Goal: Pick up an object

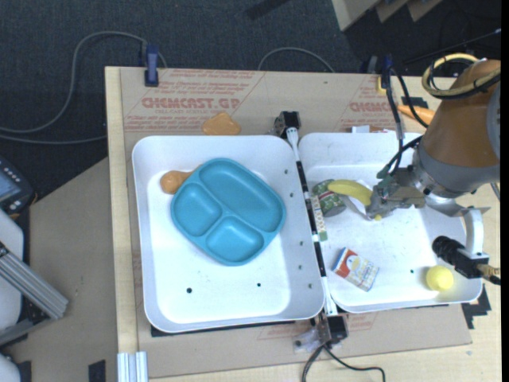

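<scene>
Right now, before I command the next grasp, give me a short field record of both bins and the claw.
left bin: blue divided plate; orange item at the plate's upper-left edge
right bin: banana, green packet, small red-and-white carton, yellow ball
claw: low over the right bin, just right of the banana
grasp: nothing seen between the fingers

A blue divided plate [228,210] lies in the white left bin [159,285]. The white right bin [398,289] holds a yellow banana [352,189], yellow ball [439,278] and red-and-white carton [355,269].
</scene>
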Controlling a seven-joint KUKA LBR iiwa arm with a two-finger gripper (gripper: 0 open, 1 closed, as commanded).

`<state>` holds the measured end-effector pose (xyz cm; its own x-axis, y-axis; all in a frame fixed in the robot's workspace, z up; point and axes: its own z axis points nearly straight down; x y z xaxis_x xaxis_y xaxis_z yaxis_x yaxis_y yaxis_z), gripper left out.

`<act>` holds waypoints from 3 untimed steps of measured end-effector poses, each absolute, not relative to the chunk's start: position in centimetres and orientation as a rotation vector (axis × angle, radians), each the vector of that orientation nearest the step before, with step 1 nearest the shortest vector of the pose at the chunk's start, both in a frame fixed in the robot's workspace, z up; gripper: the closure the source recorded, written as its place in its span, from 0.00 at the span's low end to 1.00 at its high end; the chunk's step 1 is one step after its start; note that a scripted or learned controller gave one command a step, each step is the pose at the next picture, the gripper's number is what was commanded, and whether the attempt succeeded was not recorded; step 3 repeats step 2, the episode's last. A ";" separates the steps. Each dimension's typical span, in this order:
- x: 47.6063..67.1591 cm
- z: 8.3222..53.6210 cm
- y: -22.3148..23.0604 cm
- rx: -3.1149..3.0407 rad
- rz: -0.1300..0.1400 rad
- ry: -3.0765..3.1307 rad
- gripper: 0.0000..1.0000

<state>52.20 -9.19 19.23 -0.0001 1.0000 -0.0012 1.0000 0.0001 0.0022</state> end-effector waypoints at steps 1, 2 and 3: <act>58.1 11.6 -10.9 2.218 -0.002 2.222 1.00; 54.7 18.9 -6.7 2.214 0.006 2.224 1.00; 54.7 18.9 -6.7 2.214 0.006 2.224 1.00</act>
